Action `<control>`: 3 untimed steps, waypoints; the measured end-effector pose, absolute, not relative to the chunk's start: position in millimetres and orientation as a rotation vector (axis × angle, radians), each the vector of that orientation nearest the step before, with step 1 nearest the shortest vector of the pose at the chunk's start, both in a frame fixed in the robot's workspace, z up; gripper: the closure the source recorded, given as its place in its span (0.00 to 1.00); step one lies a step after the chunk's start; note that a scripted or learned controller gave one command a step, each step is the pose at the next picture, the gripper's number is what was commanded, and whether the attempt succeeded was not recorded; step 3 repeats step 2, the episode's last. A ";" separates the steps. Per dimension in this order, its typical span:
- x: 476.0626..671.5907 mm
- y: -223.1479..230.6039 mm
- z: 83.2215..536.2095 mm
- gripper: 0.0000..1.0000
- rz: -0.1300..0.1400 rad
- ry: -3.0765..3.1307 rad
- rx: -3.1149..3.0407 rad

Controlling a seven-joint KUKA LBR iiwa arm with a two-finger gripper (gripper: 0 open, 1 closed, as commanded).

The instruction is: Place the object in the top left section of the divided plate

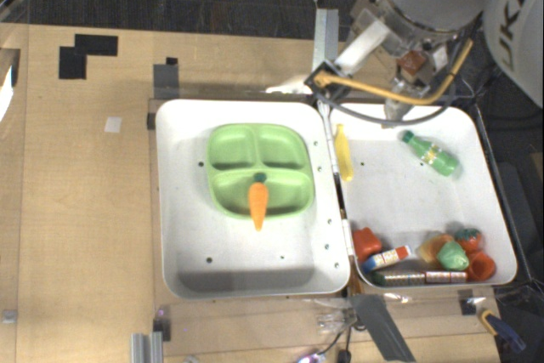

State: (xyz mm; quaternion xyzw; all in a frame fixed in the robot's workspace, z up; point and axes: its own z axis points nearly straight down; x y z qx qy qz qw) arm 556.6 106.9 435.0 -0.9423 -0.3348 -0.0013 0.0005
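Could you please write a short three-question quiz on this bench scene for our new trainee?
1. True or false: the carrot lies in the top left section of the green divided plate.
2. Which bin holds the green bottle: A) left bin, B) right bin?
3. What colour is the long item lying along the right bin's left wall?

Key: 1 false, it lies across the plate's bottom section and rim; 2 B; 3 yellow.

Carrot (257,204) on green divided plate (280,150), lower section
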 end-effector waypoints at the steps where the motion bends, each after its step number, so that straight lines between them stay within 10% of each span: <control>1: 529.0 177.8 244.9 0.00 0.000 -0.826 -3.030; 2: 584.8 234.2 186.0 0.00 0.001 -0.897 -3.009; 3: 584.8 234.2 186.0 0.00 0.001 -0.897 -3.009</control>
